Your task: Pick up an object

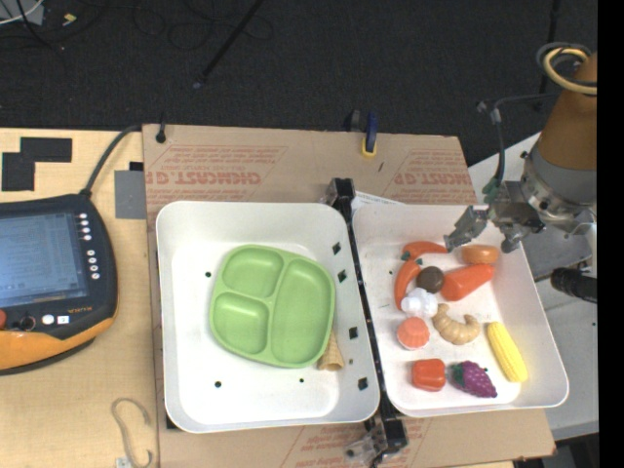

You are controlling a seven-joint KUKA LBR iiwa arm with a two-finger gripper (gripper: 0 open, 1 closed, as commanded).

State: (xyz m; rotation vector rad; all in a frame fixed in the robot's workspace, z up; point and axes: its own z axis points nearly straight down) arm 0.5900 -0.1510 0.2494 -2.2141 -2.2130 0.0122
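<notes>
My gripper (pixel 487 234) hangs over the back of the right bin (pixel 546 359), open, with nothing between its fingers (pixel 464 229). Just below it lies a small orange fruit (pixel 479 254) beside an orange carrot (pixel 468 281). Further left are a red-orange pepper (pixel 421 250), a red chili (pixel 403 281) and a brown mushroom (pixel 430 280). Toward the front lie a white garlic (pixel 419 304), a croissant (pixel 456 326), a pink peach (pixel 412 333), a yellow corn cob (pixel 505 351), a red block (pixel 428 374) and purple grapes (pixel 473 378).
The left bin (pixel 185 261) holds a green divided plate (pixel 273 305) and a wafer cone (pixel 332 355) at the plate's front right. A black divider (pixel 353 291) runs between the bins. A tablet pendant (pixel 49 276) rests on the bench at far left.
</notes>
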